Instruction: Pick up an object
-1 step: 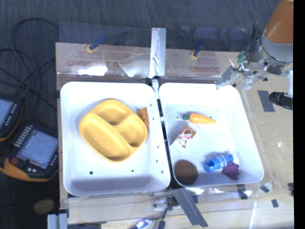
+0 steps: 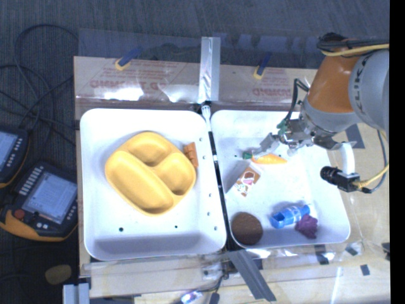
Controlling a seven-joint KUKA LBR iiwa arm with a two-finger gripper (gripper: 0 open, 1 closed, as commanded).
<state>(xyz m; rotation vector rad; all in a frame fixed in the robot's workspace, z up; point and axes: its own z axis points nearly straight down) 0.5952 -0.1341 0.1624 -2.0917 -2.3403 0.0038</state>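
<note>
Right white bin: 5 items counted, incl. orange oval piece beneath the jaws; jaw state can't be told; left white bin: 1 yellow lobed plastic mould

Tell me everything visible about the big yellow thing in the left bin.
The big yellow thing is a smooth, glossy, rounded mass that looks like soft plastic or foam. It has three bulging lobes meeting at a shallow crease. It lies flat in the middle of the left bin and takes up much of the floor. A small orange object lies against its upper right edge, near the wall between the bins.
</note>
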